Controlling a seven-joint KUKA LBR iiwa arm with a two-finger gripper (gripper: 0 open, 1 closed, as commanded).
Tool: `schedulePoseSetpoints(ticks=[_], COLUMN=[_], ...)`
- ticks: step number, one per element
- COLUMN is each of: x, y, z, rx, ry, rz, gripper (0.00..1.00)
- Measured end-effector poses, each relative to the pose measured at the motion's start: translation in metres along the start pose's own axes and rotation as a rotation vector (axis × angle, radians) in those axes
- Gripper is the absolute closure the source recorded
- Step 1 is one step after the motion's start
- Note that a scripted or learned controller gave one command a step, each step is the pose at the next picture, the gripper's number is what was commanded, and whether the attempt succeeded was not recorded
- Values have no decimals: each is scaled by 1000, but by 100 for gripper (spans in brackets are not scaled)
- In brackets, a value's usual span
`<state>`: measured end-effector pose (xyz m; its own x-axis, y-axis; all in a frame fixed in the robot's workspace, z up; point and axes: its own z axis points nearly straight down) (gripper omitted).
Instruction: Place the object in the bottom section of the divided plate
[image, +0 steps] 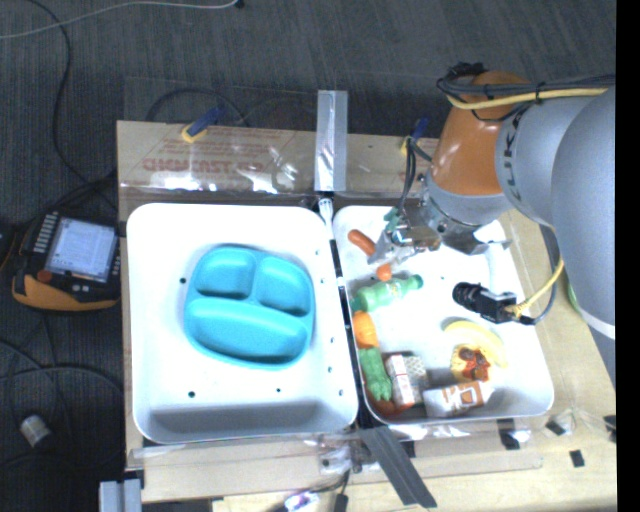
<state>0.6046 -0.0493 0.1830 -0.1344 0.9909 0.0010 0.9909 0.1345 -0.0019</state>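
The arm reaches in from the right over the right bin (530, 385), and its jaws (400, 240) hang low above that bin's upper left part, close to the wall shared with the left bin (150, 400). How far the jaws stand open I cannot tell: the wrist and its metal fittings cover them from above, and nothing can be seen held between them. Which thing is to be moved is not settled by the view, but the likeliest candidates lie right under the tool: a small orange piece (361, 241) just to its left, another orange bit (384, 271) just below, and a green bottle (388, 293) lying on its side a little further toward the camera, its long axis running left to right with the cap end toward the right. The blue divided plate (250, 305) sits in the middle of the left bin, well apart from the jaws and to their left and a little nearer the camera; its two small sections lie on the far side and the single wide section, the bottom one, lies nearest the camera. So the coming carry must, in my judgement, go left across the shared wall and then toward the camera. The heap of packets and toy food (430, 385) in the right bin's near part overlaps too much to sort out
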Motion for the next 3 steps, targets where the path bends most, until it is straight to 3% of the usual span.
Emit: schedulePoseSetpoints(ticks=[1, 2, 3], x=[71, 71, 71], y=[17, 17, 17], z=[-45, -45, -54], rx=[0, 0, 2], ry=[-3, -3, -3], rz=[-132, -132, -134], gripper=[100, 0, 100])
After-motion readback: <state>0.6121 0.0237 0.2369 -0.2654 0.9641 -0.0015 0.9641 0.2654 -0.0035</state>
